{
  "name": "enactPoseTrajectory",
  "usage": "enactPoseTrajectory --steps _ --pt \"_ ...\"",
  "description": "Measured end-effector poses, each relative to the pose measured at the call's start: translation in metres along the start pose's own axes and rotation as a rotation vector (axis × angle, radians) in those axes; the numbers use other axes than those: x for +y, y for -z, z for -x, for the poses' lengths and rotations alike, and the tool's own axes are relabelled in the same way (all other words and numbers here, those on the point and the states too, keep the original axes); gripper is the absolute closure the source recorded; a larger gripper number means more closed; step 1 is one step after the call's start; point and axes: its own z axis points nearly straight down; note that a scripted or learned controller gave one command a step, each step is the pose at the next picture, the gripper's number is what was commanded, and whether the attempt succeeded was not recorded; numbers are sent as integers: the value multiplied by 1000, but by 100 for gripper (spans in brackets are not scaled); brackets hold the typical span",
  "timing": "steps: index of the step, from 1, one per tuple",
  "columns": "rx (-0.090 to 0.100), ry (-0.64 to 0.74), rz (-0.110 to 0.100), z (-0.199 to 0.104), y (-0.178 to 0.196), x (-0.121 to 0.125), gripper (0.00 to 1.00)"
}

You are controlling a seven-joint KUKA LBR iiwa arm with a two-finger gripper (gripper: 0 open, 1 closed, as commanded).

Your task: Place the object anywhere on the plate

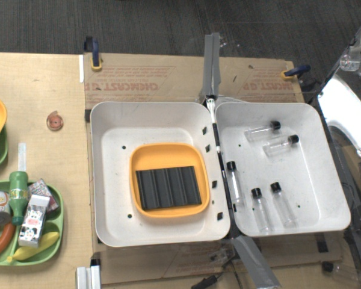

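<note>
Camera view shows you an orange plate (pixel 168 181) in the left bin (pixel 108 161), bearing a black ridged block (pixel 168 187); five clear vials (pixel 283 142) lie scattered in the right bin (pixel 313 179).

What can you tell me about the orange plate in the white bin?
The orange plate is squarish with rounded corners and a raised rim, and it looks like smooth plastic. It lies flat in the middle of the left bin, resting on the bin's floor. A dark grey ribbed rectangle with lengthwise grooves covers most of its inside. The clear vials with black caps lie in the other bin, apart from it.
</note>
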Motion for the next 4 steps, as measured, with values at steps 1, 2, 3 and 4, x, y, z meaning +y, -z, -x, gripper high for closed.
enactPoseTrajectory --steps 1,2,3,4 --pt "2 318 2 -2 -1 0 100" --pt "0 663 2 8 -1 1 100" --pt "-1 1025 3 8 0 1 100" --pt "-1 1401 5 8 -1 1 100"
